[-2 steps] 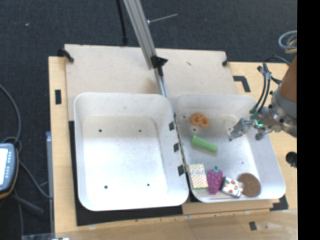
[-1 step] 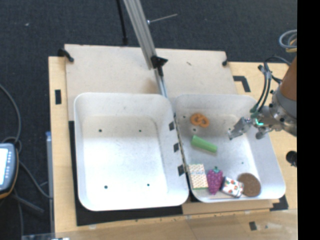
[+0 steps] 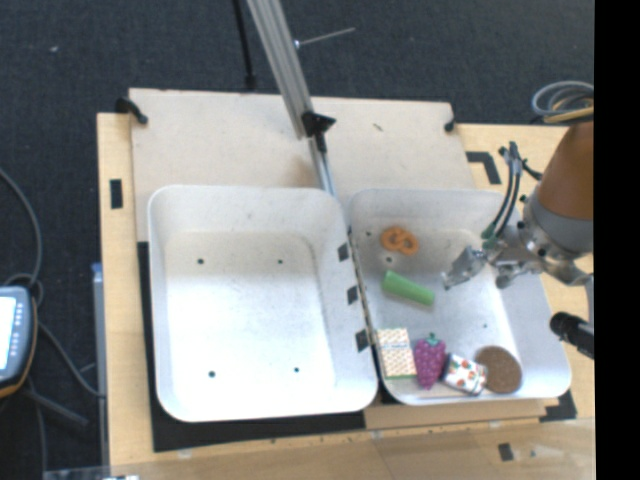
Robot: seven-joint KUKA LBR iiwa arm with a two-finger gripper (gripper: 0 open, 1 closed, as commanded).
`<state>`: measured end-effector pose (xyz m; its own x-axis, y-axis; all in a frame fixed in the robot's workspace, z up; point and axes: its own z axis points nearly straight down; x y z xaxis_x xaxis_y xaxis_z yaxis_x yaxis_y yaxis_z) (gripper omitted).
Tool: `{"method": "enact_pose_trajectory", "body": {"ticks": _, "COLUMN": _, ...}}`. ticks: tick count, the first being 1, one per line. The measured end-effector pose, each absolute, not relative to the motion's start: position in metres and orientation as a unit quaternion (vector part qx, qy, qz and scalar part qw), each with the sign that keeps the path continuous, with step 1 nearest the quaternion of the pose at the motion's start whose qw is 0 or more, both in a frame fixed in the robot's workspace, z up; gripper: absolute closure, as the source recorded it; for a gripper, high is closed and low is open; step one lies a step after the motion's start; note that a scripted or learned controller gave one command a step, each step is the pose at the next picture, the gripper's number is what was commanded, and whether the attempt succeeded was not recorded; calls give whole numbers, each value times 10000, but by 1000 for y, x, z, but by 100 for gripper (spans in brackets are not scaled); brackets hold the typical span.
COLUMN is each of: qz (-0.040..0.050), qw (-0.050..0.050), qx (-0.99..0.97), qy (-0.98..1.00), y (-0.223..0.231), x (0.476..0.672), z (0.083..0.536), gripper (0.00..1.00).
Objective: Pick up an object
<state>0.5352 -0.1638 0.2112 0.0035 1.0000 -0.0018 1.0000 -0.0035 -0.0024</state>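
Observation:
The right bin [image 3: 520, 313] holds several small things. An orange pretzel-shaped piece [image 3: 399, 239] lies near its back left. A green cylinder [image 3: 408, 288] lies below that, toward the left wall. Along the front edge sit a pale yellow and pink box [image 3: 395, 352], a purple grape bunch [image 3: 430, 360], a small red, white and green box [image 3: 465, 373] and a brown disc [image 3: 498, 367]. My gripper [image 3: 480, 271] hangs over the right bin's middle right, to the right of the green cylinder and apart from it. Its fingers are open with nothing between them.
The left bin [image 3: 250, 298] lies beside the right one, sharing a raised divider [image 3: 352, 278]. A slanted metal pole [image 3: 285, 58] comes down from the top to the bins' back edge. Cables [image 3: 560, 96] loop at the bench's far right.

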Motion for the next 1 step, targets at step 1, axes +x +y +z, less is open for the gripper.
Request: {"method": "enact_pose_trajectory", "body": {"ticks": 1, "qz": 19, "qw": 7, "qx": -7084, "qy": -7058, "y": -166, "x": 545, "z": 158, "gripper": 0}}
